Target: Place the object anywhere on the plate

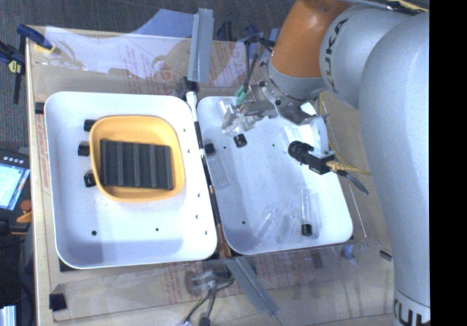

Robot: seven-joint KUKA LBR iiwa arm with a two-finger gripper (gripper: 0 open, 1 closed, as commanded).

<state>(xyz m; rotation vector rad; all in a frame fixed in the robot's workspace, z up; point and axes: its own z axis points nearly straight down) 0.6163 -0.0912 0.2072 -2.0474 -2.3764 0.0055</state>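
Plate point(136, 125), yellow and rounded at the corners, is sitting in the white bin point(109, 244) on the view's left, towards that bin's far side, and it is carrying a dark ridged slab point(137, 164) across its middle. Over in the other white bin point(332, 233), the grey arm point(394, 98) with its orange band is reaching in from the right, and the tool point(237, 117) is hanging low over the far left corner of that bin. Whether the tool is open or closed, I cannot tell from this angle; it is a tangle of pale metal against white. A small dark object point(239, 141) is lying on the bin floor just beside the tool, on the near side of it, and whether the two are touching is not clear. Nearer the front of the same bin, some clear plastic pieces point(281, 221) are lying loose, hard to make out, with a small black bit point(306, 229) next to them. Both bins are sitting side by side on the surface point(131, 284), their inner edges almost meeting, and the dark object is lying well apart from the plate.
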